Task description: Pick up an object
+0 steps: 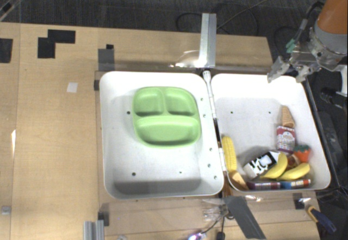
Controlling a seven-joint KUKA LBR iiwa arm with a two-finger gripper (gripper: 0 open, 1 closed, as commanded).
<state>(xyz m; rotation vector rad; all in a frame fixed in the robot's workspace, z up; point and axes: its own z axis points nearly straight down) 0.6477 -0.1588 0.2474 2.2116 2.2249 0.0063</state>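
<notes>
The arm came in from the upper right, its orange band at the picture's edge and the grey wrist below it angled down and to the left. The gripper hung over the far right corner of the right bin, above its rim, well apart from the things in that bin. Its two fingers stood spread apart, one toward the left and one toward the right, with nothing between them and nothing touching them.

All the things to pick lay gathered at the near right end of the right bin. An ice cream cone pointed away from the pile, and just below it lay a small red and white packet. An ear of corn lay along the bin's left wall. Beside it was a black and white toy, then two bananas lying close together, with an orange piece just above them. A red marker lay along the near wall.

The left bin held a green divided plate, lying flat toward the far side.
</notes>
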